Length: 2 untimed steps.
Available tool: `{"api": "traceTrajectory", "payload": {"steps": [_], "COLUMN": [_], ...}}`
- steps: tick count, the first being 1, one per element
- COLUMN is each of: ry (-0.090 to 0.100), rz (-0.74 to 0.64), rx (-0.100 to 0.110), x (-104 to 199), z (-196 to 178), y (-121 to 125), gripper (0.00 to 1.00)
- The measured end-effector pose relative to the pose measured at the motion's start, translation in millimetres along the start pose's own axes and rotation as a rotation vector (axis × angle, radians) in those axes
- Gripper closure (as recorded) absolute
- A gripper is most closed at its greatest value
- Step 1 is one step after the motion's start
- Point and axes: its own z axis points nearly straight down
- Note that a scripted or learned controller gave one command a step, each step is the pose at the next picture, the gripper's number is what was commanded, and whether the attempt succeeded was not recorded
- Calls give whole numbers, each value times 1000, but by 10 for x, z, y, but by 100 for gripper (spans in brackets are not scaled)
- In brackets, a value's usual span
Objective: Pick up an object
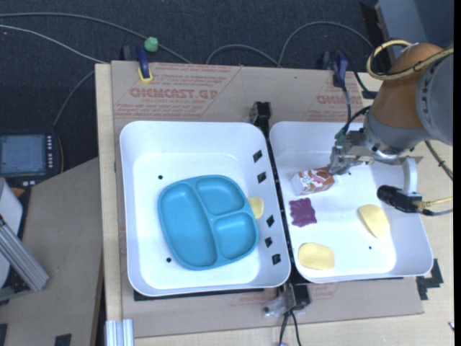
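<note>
- Likeliest target: the crumpled snack packet (314, 182), white with orange-red print, lying in the right bin (412, 259) toward its upper left, close to the divider between the two bins.
- Gripper (338, 162) hangs just above and to the right of the packet, at its upper right corner. From where I stand I cannot tell whether it touches the wrapper.
- Grasp state: cannot tell. The tip is small and dark against the white floor; nothing is visibly held.
- To do it well, I judge: centre over the packet's bulk, not its corner. Thin foil tends to slip or tear out of an edge pinch.
- Come down straight, close on a raised crease, lift slowly.
- Neighbours in the same bin: purple piece (302, 212) just below the packet, near but apart; yellow lump (316, 256) at the front wall; pale yellow wedge (374, 220) to the right, well apart. None should interfere.
- Left bin (137, 150) carries a blue divided tray (207, 220), with a small yellow item (255, 207) at the tray's right edge.
</note>
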Motion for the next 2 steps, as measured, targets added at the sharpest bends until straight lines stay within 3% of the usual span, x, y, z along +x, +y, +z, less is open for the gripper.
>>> {"api": "traceTrajectory", "payload": {"steps": [1, 2], "ry": [-4, -4], "rz": [3, 0], "rx": [13, 10], "x": [-91, -44], "z": [-530, -1170], "y": [-32, 11], "gripper": [100, 100]}}
